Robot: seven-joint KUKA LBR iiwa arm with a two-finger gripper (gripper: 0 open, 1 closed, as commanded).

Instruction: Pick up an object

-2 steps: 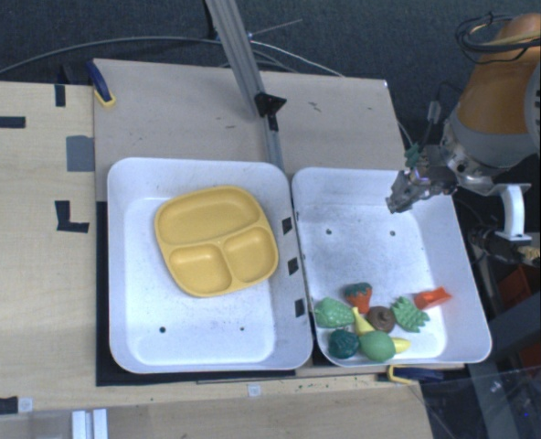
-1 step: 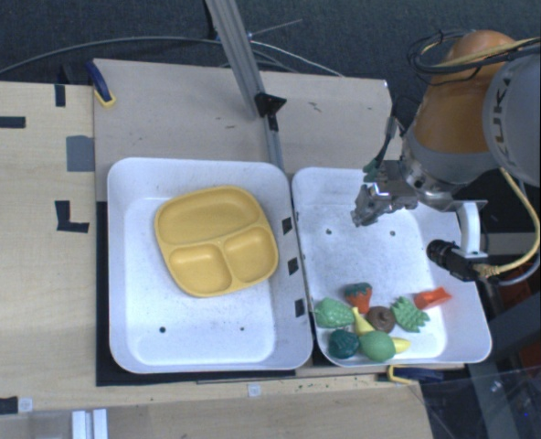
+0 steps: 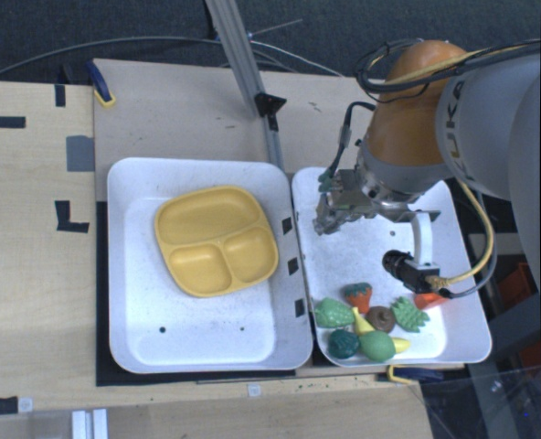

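Hanging above the right bin (image 3: pixel 462 337), gripper (image 3: pixel 327 219): dark metal, finger state impossible to tell, tips blurred. Below and right of it, a cluster of small plastic toy foods (image 3: pixel 369 323), green, orange and yellow, individual shapes indistinct. Left of it, a yellow three-compartment plate (image 3: pixel 216 240), smooth, in the left bin (image 3: pixel 124 273). Arm partly cut off at right.

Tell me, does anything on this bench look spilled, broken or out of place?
Nothing looks spilled or broken. The yellow three-compartment plastic plate sits slightly askew in the left white bin. The small toy foods crowd the right white bin's near corner. The gripper hovers above that bin's far end.
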